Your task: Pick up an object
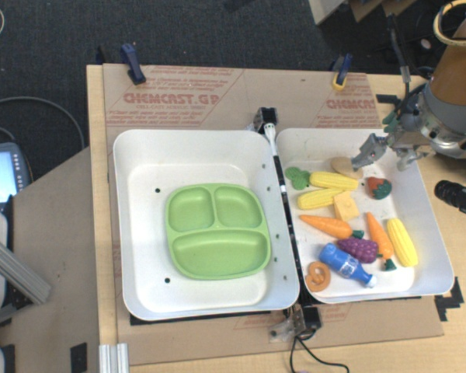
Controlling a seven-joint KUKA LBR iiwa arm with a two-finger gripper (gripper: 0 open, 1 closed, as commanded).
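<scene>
Gripper (pixel 386 152) hovers open and empty above the right bin's (pixel 433 216) far end, toy strawberry (pixel 378 186) just below it, arm reaching in from the right

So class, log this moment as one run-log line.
gripper: over right bin, far edge | held: nothing seen | green tray: left bin | toy food: right bin

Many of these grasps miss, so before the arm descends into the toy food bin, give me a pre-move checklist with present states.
1. Gripper over right bin: ok.
2. Fingers free of any object: ok, nothing between them.
3. Target beneath: cannot tell; beige piece and strawberry both near.
4. Items separated: not ok, corn cobs and cheese touch.
5. Green divided plate in left bin, out of the path: ok.
</scene>
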